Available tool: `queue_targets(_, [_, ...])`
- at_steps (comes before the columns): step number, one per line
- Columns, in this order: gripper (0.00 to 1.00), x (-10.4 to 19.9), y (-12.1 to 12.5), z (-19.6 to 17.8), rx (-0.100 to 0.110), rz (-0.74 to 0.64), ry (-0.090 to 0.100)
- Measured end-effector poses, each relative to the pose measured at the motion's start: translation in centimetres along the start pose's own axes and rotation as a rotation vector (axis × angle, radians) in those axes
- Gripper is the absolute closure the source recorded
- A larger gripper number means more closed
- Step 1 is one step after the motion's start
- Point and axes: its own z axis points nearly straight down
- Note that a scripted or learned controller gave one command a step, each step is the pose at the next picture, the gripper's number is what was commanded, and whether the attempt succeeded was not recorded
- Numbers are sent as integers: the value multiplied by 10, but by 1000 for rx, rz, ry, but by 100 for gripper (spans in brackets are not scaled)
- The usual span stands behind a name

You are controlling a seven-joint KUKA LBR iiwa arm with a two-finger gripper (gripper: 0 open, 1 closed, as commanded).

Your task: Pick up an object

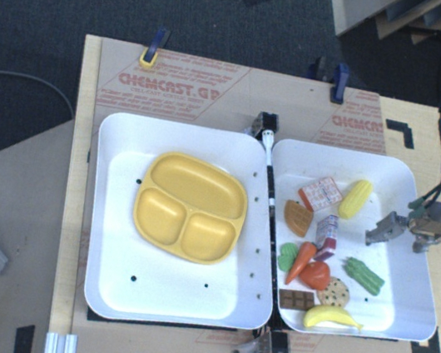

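Fingers (385, 233) above right bin (413, 281), beside corn (355, 199); spread or pinched, cannot tell.

At the right edge of the frame, the gripper (385, 232) is showing grey metal fingers on a boxy grey body. Thin dark cables are running above it, and a pale rounded arm part, possibly the wrist, is showing beside them.

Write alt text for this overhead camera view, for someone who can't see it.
A robot gripper hovers over the right white bin, which holds toy food: a corn cob, carrot, banana, cookie and green pickle. The left white bin holds a yellow divided plate.
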Motion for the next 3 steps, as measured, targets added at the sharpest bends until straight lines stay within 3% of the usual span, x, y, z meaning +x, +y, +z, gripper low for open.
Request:
queue_targets(1, [0,0,3,-7,-14,-4,-3])
queue_targets(3, [0,5,-6,102,-7,-3,0])
